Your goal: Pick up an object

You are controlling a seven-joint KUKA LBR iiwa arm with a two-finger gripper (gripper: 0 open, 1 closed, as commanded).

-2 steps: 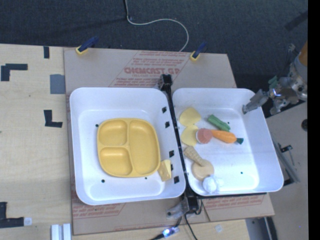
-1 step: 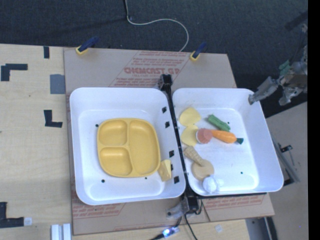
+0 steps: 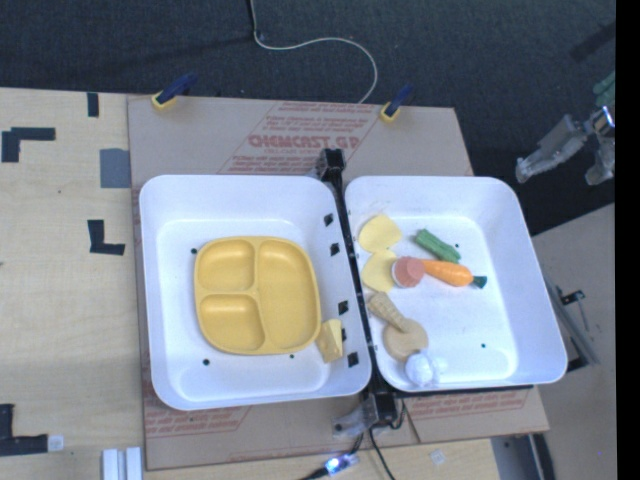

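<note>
White ball point(image 3: 420, 370) sits nearest, toys clustered (easy reach) by the divider; gripper point(image 3: 560, 153) parked aside, grasp unreadable.

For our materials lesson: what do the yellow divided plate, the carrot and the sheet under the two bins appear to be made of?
Yellow divided plate: probably moulded plastic, with a smooth, even colour, soft sheen and rounded compartment ridges.
Carrot: likely a plastic toy, uniformly bright orange with a slight gloss; rubber is possible.
Sheet under the bins: cardboard, matte brown with red printed lettering.
</note>
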